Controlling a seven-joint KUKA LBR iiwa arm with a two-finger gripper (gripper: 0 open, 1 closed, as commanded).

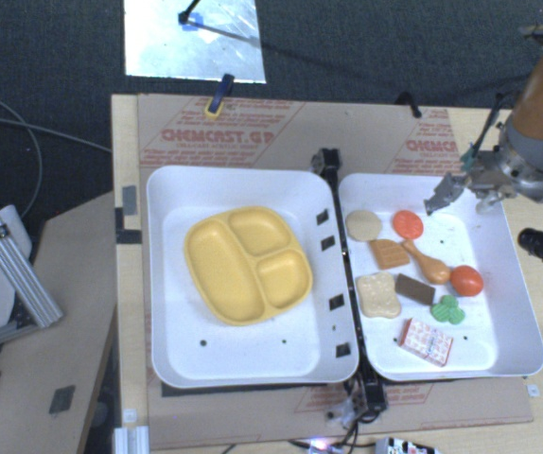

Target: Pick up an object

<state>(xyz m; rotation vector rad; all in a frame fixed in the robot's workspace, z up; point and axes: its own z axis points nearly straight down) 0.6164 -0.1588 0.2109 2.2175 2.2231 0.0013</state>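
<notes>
While the gripper (463, 195) is hovering over the right bin's (513, 282) top rim, fingers apart and holding nothing, the red disc (407, 223) is lying nearest, just left and below. Nine food toys are sitting in that bin; one yellow tray (247, 264) is occupying the left bin (172, 339).

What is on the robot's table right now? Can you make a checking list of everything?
Surface: two white bins side by side, left bin and right bin, on a cardboard sheet.
Job's things: toy food in the right bin: red tomato, drumstick, toast slice, green piece.
Clutter: yellow divided plate in the left bin.
Grippers: gripper over the right bin's far edge, holding nothing seen.
Cables: black cable on the floor.
Surroundings: dark carpet, shiny sheet.
</notes>
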